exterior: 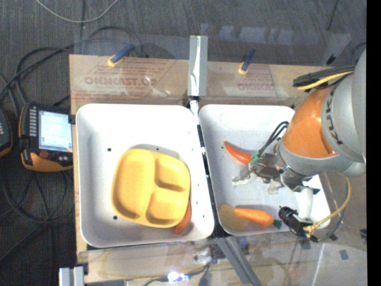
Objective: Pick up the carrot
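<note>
Lying near the front wall of the right bin (286,113), the carrot (255,216) has its long axis along that wall, green end pointing right. The end effector (250,174) hangs above it with nothing between its fingers, which stand apart.

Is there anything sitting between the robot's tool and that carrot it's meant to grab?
Nothing visible does. The tool hangs over the right bin, and the carrot lies just below it near the bin's front wall, with bare white floor between. The red pepper lies on the far side.
</note>
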`<state>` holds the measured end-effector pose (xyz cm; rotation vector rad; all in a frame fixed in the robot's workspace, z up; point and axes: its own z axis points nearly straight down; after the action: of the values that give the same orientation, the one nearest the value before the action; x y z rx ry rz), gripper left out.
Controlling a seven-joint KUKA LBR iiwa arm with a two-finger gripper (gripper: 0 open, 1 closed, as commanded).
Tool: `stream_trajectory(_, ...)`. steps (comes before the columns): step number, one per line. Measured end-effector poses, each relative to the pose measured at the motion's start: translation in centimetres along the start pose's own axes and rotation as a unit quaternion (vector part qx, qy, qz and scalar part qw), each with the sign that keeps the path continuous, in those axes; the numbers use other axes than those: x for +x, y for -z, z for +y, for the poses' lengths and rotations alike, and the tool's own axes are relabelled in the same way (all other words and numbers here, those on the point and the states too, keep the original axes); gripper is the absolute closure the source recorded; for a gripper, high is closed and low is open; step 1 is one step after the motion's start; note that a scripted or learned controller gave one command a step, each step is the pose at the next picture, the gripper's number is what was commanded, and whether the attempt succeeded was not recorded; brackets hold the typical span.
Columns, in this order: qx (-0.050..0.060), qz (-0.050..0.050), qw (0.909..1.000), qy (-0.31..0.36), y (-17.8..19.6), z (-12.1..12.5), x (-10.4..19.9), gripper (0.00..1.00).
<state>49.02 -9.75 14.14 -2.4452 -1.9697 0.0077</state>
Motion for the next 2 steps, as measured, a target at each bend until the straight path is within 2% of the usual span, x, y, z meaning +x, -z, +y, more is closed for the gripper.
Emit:
stream_trajectory(1,-0.007,0.0,0.967,0.255,-5.1,-0.3,-0.5,0.0)
stream_trajectory(2,-0.01,0.001,0.967,0.255,-4.1,-0.1,-0.3,1.0)
